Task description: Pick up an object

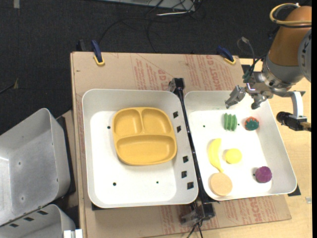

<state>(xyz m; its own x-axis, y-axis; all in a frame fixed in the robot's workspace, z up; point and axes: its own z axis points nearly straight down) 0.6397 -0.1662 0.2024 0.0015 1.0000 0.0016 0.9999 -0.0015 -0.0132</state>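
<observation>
The pincer (246, 99) hangs over the far end of the right bin (282, 148), with its two fingers spread apart and nothing between them. Just near of it lie the closest candidates: a green ribbed piece (230, 121) a little to the left, and a small red and teal toy (252, 124) a little to the right. Farther toward the near edge sit a banana (214, 154), a yellow lump (233, 156), a tan disc (221, 184) and a purple ball (263, 174). The left bin (99, 148) holds a yellow divided plate (145, 135).

The step in hand appears to be the approach before a grasp. The green piece looks the best choice: it is narrow, stands apart from its neighbours, and lies almost under the fingers. To do this well, the arm should centre over it, line the fingers across its short width, keep them wide while descending until the tips reach the bin floor, then close and lift straight up. The main risk is catching only an edge, which would flick the piece aside.
</observation>
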